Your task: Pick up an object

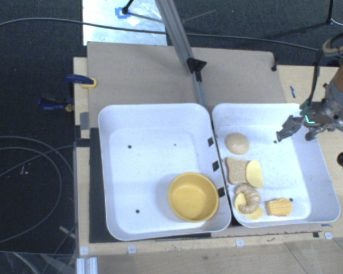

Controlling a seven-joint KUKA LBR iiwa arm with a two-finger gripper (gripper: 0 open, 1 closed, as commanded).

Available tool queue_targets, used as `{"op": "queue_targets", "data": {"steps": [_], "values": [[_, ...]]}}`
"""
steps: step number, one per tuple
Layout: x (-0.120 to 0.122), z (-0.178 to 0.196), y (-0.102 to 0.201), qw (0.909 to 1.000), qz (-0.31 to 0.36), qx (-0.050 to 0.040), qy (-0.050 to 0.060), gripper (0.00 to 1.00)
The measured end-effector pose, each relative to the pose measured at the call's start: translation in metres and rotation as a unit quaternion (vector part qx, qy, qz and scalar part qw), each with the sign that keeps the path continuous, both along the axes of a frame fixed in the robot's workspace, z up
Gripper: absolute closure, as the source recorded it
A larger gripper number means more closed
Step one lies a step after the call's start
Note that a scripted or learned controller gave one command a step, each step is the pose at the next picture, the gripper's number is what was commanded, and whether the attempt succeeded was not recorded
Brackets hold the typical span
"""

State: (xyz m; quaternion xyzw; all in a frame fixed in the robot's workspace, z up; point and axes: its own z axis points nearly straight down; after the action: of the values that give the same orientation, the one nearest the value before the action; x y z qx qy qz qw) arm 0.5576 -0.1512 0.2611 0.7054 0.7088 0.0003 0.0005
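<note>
Gripper (294,129) above the right bin (317,181) near its far right corner, jaws spread and pinching nothing, bun (237,143), toast slice (236,170), chip (254,173), croissant (248,198) and wedge (279,207) lying in that bin, yellow bowl (193,196) in the left bin (123,170) near the worktop's front edge

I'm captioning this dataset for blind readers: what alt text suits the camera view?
A robot gripper hovers over the right white bin, which holds a bread roll, toast slice, croissant and other toy foods. The left bin holds a yellow bowl.
</note>
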Motion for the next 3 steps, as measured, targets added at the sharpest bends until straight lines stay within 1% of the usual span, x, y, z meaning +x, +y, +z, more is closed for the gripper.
{"op": "queue_targets", "data": {"steps": [1,2,3], "values": [[0.0,0.0,0.0,1.0,0.0,-0.0001,-0.001,0.0],[0.0,-0.041,-0.003,1.0,-0.002,-0.0001,0.001,0.0],[0.005,-0.085,0.002,1.0,-0.002,0.0001,0.001,0.0]]}}
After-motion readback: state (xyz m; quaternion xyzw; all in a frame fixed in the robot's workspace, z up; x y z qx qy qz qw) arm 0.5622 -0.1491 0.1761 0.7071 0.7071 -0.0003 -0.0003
